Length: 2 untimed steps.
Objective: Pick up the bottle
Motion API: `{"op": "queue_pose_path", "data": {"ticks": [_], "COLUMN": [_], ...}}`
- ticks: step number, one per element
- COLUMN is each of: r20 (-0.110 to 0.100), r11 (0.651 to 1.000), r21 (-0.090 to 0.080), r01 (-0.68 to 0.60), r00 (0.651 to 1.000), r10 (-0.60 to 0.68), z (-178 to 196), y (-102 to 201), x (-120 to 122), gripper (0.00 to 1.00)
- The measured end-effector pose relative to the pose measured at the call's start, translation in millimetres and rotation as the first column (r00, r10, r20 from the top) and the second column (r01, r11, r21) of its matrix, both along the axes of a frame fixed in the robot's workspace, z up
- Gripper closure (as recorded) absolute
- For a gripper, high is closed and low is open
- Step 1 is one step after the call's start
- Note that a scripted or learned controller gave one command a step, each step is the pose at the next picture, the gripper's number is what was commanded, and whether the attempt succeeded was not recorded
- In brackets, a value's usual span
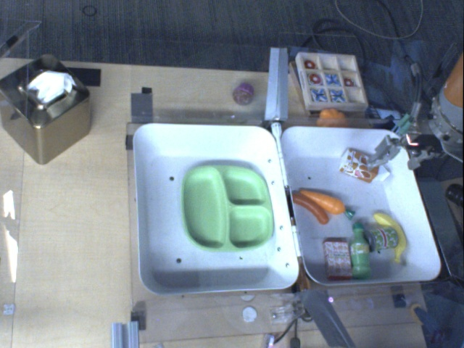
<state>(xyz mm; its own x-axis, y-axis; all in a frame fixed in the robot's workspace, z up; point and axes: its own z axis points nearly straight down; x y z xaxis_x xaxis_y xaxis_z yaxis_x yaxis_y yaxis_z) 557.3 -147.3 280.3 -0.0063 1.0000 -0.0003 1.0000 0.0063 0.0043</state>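
Claw (pixel 383 149) is hovering at the far side of the right bin (pixel 428 216), beside a small patterned card (pixel 357 164); whether it is open or closed cannot be told, and nothing is showing in its grip. The green bottle (pixel 359 251) is lying well apart from the claw, toward the bin's near edge, wedged between a red packet (pixel 336 257) and a banana (pixel 390 236), likely crowding any approach. A carrot (pixel 319 203) is lying between claw and bottle. The green tray (pixel 226 206) is sitting in the left bin (pixel 156 194).
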Motion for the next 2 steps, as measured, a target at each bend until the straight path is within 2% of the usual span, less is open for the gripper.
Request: {"op": "queue_pose_path", "data": {"ticks": [1,2], "r20": [-0.001,0.014], "r11": [1.0,1.0], "r21": [0.0,-0.003], "r01": [0.0,-0.03], "r00": [1.0,0.999], "r10": [0.0,0.03], "z": [-108,-189], "y": [-16,9], "x": [-28,-64], "gripper": [0.0,0.0]}}
